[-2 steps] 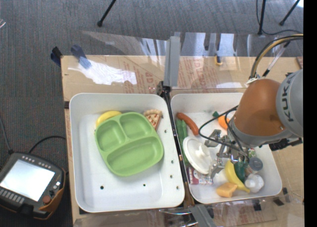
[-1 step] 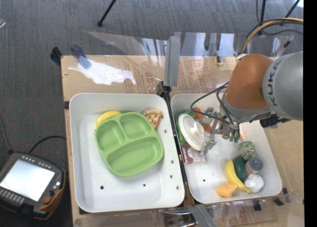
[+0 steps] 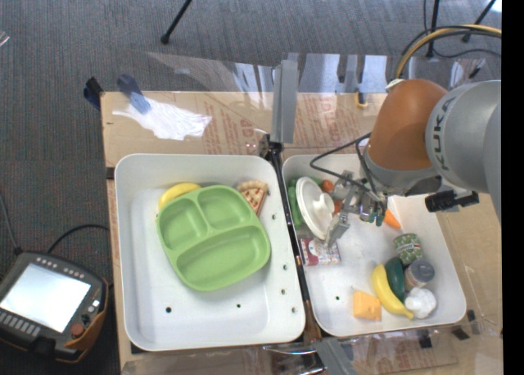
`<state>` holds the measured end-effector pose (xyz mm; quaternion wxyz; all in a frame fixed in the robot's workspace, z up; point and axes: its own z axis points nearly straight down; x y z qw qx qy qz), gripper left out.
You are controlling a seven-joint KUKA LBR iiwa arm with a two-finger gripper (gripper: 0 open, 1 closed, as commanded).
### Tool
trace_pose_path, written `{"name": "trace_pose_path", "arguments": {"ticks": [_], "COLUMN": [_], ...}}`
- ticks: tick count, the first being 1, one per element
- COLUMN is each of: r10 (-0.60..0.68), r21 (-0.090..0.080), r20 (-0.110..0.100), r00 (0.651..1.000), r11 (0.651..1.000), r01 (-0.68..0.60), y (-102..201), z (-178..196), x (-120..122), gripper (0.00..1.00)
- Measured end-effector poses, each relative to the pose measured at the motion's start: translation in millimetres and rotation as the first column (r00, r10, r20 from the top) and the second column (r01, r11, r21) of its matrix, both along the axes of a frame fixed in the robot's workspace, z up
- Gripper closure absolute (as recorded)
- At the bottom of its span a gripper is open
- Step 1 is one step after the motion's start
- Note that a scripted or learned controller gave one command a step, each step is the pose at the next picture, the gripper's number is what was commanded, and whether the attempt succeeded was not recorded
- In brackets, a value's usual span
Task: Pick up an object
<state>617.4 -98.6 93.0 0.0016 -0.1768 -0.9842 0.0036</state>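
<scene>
A grey carpeted floor surrounds the bench [image 3: 237, 119] with its two white bins. In the right-hand white bin [image 3: 453, 283], a round white plate [image 3: 311, 203] leans on edge against the left wall, just beside the jaws of the gripper [image 3: 337, 224], which stand apart and empty over a small red-and-white packet [image 3: 321, 251]. Closing here may catch the plate rim or nothing at all; the yellow banana [image 3: 386, 291] lies well apart.

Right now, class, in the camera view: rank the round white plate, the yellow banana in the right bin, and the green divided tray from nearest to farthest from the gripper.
Measured from the gripper:
1. Round white plate, right bin, just left of the gripper.
2. Yellow banana, right bin, toward its front right.
3. Green divided tray, across in the left bin.
</scene>
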Motion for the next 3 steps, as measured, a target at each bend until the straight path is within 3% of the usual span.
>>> {"name": "trace_pose_path", "arguments": {"ticks": [1,2,3], "r10": [-0.175,-0.185,-0.235], "r21": [-0.002,0.007,0.004], "r20": [0.01,0.012,0.012], "r00": [0.985,0.983,0.972], "r11": [0.985,0.983,0.972], "r01": [0.175,0.185,0.235], "y": [10,-35,0], "z": [1,1,-3], "x": [8,-67,-12], "gripper": [0.0,0.0,0.0]}}
